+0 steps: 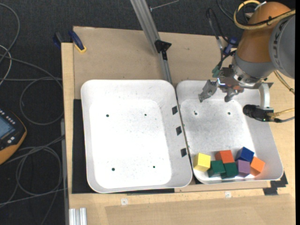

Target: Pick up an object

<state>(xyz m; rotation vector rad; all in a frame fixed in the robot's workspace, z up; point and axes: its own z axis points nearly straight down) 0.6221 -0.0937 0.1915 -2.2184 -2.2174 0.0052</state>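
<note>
Several small coloured blocks cluster at the near edge of the right bin: a yellow block, a red-orange block, two green blocks, a blue block, a purple block and an orange block. My gripper hangs over the far end of the right bin, well away from the blocks. Its two fingers are spread apart with nothing between them.
The left bin lies beside the right one, with black clips along the shared wall. A slanted metal rail crosses the bench behind the bins. Cables lie on the floor at the left.
</note>
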